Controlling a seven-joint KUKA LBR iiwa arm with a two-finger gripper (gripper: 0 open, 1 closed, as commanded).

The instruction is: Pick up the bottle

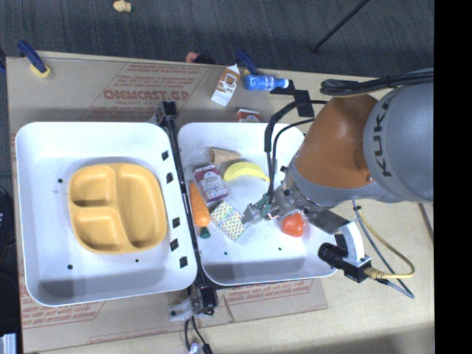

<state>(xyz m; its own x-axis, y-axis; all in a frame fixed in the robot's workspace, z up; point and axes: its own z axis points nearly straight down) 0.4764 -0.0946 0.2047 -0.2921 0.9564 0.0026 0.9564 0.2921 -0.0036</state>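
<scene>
In the camera view, the gripper (259,211) was seen low inside the right bin (291,270), reaching in from the right beneath the bulky grey and orange arm (354,153). Whether it was spread or closed could not be told, as the small parts there were blurred together; no object could be made out in its grasp. It was positioned between a patterned packet (228,220) on its left and a red tomato (293,225) on its right, just beside both.

The bottle (264,83), blue with a pale end, was found lying on its side on the cardboard-covered bench beyond the far rim of the right bin, well apart from the gripper. A small carton (226,85) lay near it to the left.

Within the right bin, a banana (245,171), a cone-shaped brown item (223,155), a dark red box (212,184) and a carrot (199,206) along the left wall were also noted. The left bin (33,198) held a yellow sectioned tray (118,206).
</scene>
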